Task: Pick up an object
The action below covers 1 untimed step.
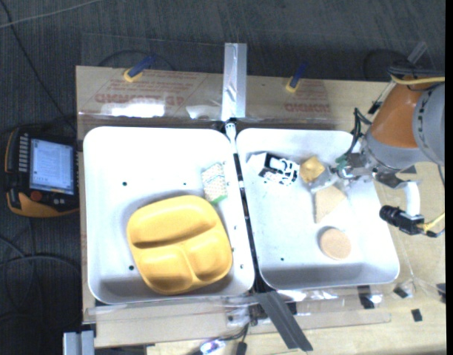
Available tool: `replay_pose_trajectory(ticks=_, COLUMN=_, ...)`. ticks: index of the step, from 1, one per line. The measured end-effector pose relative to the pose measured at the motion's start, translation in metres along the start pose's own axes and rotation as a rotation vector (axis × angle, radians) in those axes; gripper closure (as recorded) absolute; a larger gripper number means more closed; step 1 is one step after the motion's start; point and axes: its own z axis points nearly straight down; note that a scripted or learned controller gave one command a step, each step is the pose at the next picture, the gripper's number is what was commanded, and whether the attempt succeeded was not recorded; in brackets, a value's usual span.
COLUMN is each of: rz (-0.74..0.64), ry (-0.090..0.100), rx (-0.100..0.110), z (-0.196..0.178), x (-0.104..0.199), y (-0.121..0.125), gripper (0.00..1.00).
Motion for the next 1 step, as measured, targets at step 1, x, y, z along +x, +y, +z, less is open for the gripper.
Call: replay_pose_trajectory(ticks=1, rz=0.136, ry=-0.007, rx=0.017, z=-0.1055, x=0.0591, y=0.0246, gripper=1.00)
